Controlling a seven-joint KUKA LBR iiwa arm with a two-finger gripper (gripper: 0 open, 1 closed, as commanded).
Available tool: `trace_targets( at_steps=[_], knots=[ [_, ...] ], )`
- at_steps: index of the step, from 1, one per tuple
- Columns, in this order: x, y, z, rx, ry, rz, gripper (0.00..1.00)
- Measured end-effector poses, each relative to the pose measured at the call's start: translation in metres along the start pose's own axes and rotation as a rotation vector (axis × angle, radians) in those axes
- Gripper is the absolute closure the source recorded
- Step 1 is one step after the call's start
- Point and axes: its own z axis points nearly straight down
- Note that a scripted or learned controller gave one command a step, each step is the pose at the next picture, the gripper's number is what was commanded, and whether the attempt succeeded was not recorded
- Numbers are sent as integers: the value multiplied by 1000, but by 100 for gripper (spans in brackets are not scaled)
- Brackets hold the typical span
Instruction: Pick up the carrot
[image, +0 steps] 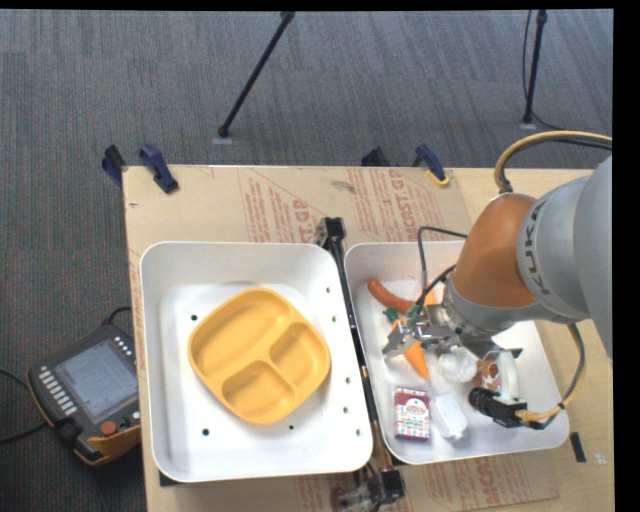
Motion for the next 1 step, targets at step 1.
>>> trace_targets(
  at_steps=[1],
  knots=[
    [0, 1, -10, 0, 1, 5, 100]
  ],
)
